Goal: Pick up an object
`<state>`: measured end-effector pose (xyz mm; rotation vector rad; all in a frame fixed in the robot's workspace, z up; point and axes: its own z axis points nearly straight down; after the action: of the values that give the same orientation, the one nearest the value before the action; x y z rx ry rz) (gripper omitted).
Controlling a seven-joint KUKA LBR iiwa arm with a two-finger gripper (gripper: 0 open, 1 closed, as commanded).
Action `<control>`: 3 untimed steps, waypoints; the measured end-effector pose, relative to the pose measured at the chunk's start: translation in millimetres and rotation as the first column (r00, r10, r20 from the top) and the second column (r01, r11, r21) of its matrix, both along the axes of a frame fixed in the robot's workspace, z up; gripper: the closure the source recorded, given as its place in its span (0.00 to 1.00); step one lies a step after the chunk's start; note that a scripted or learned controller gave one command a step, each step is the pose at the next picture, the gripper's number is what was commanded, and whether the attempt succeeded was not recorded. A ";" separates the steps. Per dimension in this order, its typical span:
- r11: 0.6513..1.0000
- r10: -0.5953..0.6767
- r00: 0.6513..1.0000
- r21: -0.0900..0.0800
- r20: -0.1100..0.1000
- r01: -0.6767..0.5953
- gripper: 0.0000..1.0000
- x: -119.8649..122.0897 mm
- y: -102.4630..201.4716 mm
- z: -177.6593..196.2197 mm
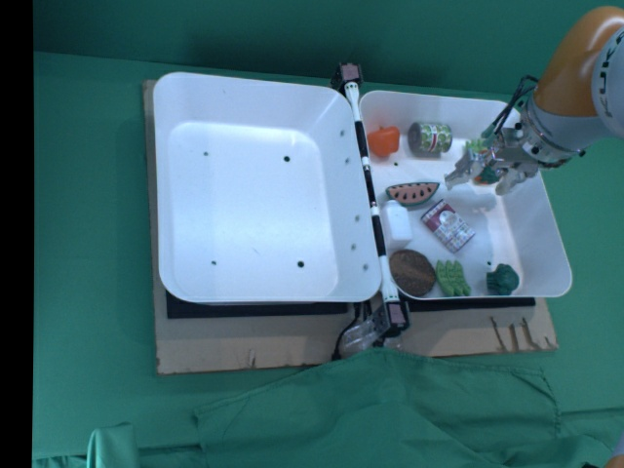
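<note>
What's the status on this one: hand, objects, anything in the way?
Hand over right bin's upper right, grip state unclear. Can to its left, watermelon slice and red carton lower left, all lying loose. Nothing blocking.

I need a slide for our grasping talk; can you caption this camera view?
KUKA arm's gripper poised over the right bin holding toy foods: watermelon slice, can, broccoli.
</note>
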<state>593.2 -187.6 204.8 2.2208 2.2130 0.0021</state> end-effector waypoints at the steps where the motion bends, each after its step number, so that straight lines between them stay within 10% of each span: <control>1: 1.000 0.005 1.000 -0.002 0.002 -0.005 0.00 62.1 20.1 -21.5; 2: 1.000 0.002 1.000 -0.004 0.008 -0.002 0.00 46.3 48.0 -19.4; 3: 1.000 -0.002 1.000 -0.006 0.017 0.002 1.00 48.2 46.0 -5.3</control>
<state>641.5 -141.6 199.5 2.2113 2.1994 0.0144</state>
